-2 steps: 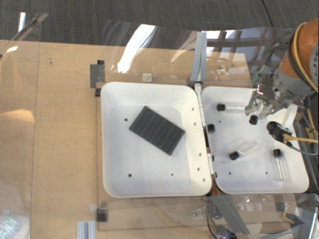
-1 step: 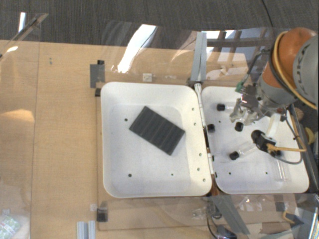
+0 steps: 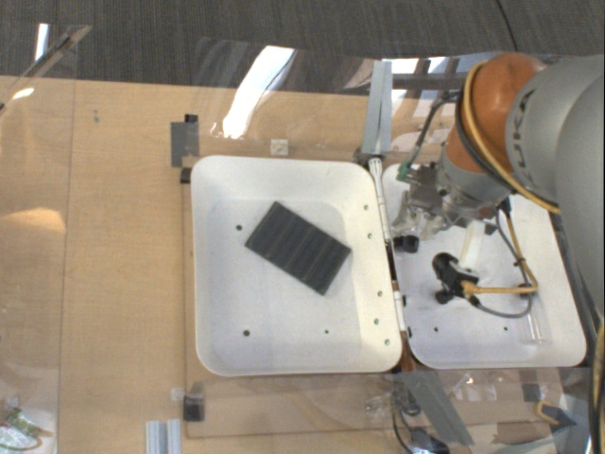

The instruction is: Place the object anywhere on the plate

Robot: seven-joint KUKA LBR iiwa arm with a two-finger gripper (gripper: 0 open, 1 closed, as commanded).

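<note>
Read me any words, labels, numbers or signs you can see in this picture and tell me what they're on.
There is no text that can be read.
The dark ribbed plate in the left bin bears no writing.
The small square tag on the bench behind that bin is too small to read.
The arm shows no legible marking.

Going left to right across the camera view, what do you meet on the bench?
Small black bracket → left bin → dark ridged plate lying flat in it → right bin with the arm above it.
</note>
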